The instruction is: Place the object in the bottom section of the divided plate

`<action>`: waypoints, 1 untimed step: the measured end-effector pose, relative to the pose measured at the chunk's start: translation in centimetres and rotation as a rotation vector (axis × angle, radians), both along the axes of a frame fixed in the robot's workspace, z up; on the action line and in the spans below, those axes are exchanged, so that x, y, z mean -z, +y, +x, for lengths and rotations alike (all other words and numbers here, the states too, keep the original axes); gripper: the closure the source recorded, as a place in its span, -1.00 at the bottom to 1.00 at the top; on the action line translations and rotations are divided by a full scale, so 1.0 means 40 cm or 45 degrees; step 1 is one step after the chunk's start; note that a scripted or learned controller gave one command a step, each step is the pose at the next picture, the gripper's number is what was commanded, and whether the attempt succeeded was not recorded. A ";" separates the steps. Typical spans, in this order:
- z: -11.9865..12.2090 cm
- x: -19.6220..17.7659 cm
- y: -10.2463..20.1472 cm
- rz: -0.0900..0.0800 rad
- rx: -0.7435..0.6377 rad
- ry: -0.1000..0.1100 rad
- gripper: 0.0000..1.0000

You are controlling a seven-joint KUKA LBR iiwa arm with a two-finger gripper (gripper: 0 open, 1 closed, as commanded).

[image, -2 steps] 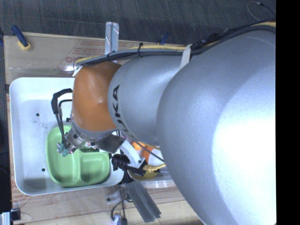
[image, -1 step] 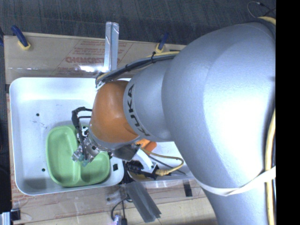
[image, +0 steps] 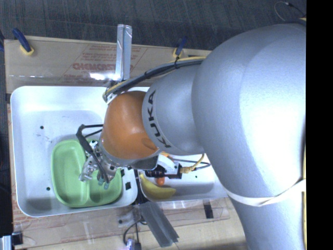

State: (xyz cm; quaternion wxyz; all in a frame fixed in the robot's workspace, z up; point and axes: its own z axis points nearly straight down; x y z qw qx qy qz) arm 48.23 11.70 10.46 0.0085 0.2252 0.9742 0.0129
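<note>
Hovering low, my pincer (image: 96, 172) sits over the green divided plate (image: 67, 163) in the left bin (image: 26, 139); whether it grips anything, I cannot tell. If the object hangs there, releasing now risks straddling the divider ridge rather than the bottom section.

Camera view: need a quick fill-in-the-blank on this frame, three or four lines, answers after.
1. The light green divided plastic plate lies in the ____ shallow white bin.
2. The two-finger gripper hangs over the ____ plate.
3. The yellow banana-shaped object lies in the other white bin, to the ____ of the plate.
4. The band above the arm's wrist is ____.

Missing words: left; green; right; orange
</note>
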 end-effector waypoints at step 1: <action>0.012 0.018 0.009 -0.013 -0.613 -0.007 1.00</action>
